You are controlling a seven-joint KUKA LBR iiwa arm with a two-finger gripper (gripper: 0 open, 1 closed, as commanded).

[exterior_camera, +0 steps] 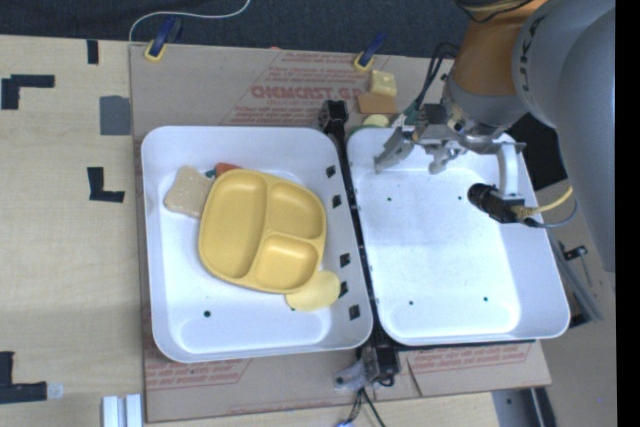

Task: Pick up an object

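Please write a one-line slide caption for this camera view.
Arm's open tool above right bin; yellow divided plate lies in left bin.

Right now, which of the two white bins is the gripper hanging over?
The right bin: the gripper hangs above its far edge. The left bin holds a yellow tray.

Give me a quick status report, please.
Hand open over right white bin, holding nothing. Yellow plastic divided tray in left white bin. Nothing in the way.
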